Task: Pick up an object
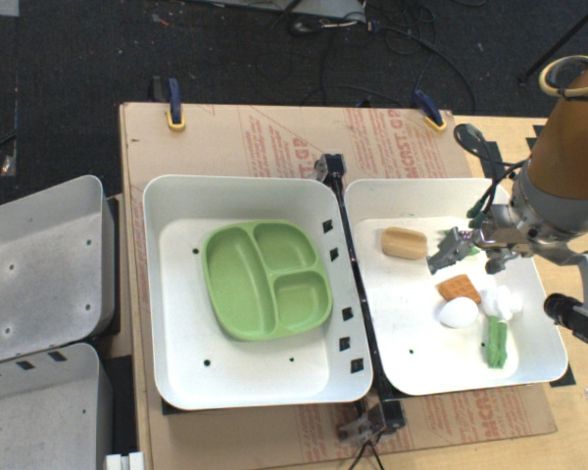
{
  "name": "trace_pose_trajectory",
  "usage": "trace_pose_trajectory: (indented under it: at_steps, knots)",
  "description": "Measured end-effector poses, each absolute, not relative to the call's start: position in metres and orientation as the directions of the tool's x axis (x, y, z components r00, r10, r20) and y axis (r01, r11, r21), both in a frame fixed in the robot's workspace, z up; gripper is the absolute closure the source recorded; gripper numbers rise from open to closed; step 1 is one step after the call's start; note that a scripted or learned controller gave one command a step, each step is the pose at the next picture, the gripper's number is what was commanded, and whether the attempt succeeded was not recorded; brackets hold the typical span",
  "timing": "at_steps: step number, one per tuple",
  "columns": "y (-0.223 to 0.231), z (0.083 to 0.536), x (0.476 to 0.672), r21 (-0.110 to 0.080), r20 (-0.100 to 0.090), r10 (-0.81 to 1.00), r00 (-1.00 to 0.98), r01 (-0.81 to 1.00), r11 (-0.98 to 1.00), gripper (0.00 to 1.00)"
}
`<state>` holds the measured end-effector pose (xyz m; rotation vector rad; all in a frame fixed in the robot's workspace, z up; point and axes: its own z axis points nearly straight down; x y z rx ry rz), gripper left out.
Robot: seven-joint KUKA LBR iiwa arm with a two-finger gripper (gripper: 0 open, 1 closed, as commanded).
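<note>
Tan bread roll [404,243] just left of fingers [449,252].

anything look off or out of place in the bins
Nothing stands out. The green divided plate lies flat in the left bin; the tan block, orange piece, white egg and green stick lie loose in the right bin.

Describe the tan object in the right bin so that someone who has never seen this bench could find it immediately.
Start at the right-hand white bin, the one without the green divided plate. In its upper left part, to the left of the gripper, lies a tan bread-like roll by itself. It is rounded and pale brown, unlike the flatter orange piece, the white egg-like object and the green stick clustered lower down.
</note>
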<state>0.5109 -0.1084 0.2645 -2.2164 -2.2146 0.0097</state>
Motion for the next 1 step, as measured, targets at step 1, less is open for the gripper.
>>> trace_pose_trajectory:
  at_steps: [1]
  knots:
    - [-0.1083, 0.2692, 0.5127, -0.001, 0.000, 1.000, -0.001, 1.000, 0.001, 0.00]
